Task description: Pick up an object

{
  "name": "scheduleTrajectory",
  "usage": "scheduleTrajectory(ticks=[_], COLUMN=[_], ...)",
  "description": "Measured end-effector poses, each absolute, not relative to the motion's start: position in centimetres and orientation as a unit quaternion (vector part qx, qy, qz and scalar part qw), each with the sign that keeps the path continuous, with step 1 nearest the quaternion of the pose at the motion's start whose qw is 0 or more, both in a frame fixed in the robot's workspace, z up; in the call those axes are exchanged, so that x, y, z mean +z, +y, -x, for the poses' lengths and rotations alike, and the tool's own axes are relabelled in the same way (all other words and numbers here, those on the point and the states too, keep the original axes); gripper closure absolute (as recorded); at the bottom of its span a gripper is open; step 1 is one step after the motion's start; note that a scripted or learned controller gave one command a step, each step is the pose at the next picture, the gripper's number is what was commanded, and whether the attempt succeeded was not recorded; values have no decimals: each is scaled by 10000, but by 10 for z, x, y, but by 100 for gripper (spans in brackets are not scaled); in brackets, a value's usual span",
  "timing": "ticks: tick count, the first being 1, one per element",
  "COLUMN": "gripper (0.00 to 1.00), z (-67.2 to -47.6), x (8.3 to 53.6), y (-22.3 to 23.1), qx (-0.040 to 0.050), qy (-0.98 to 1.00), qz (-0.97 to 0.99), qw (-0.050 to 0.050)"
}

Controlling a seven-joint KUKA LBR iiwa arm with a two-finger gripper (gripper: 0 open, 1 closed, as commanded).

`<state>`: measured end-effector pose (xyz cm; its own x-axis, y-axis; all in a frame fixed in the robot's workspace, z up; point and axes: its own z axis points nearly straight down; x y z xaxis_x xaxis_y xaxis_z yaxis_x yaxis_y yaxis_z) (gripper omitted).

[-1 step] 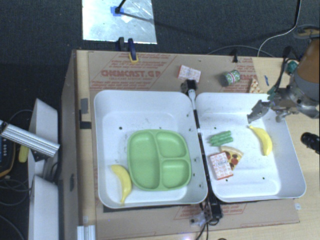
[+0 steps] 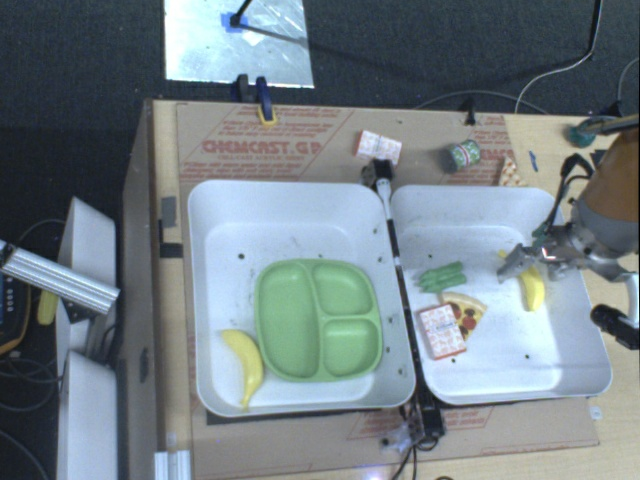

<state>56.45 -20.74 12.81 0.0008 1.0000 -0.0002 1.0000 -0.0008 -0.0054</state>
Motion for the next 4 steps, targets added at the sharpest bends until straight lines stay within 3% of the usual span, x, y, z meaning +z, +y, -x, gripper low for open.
scheduleTrajectory(ticks=[1, 2, 3, 4], gripper=[0, 0, 100, 100], z=[-556, -587, -588, -666], x=[167, 87, 99, 84], y=[-205, -206, -206, -151], qx=[-7, 4, -7, 21], qy=[-7074, -7084, -7090, -7088], qz=[7068, 7058, 7052, 7053], qw=[-16, 6, -17, 43])
